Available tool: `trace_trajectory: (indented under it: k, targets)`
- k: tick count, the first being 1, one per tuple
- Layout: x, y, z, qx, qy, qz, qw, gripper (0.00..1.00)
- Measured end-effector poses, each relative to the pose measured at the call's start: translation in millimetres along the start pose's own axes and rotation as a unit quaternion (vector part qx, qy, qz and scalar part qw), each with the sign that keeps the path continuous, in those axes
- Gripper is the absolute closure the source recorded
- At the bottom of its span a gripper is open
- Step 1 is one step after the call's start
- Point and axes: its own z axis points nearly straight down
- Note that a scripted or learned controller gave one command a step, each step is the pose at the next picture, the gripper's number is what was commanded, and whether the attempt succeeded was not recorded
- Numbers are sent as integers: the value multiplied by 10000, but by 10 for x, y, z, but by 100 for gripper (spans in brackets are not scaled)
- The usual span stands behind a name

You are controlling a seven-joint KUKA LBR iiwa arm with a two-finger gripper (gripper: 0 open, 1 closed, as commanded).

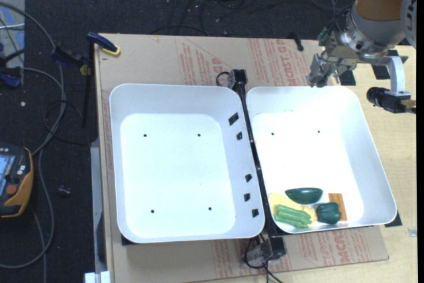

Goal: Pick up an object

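While the gripper (322, 74) is hovering over the right bin's (371, 149) far rim, grip state unreadable, a dark green bowl (304, 195), green objects (293, 215) and yellow piece (283, 199) are lying near its front edge.

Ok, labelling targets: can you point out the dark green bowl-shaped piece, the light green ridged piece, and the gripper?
dark green bowl-shaped piece (304, 195), camera view, middle of its top.
light green ridged piece (293, 215), camera view, centre of its body.
gripper (322, 78), camera view, at its fingertips.
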Motion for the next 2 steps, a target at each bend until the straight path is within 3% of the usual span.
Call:
trace_trajectory:
  k: [1,2]
  targets:
    - [0,0,0,0,0,0,10000,0]
    - [43,34,436,16,2,-4,10000,0]
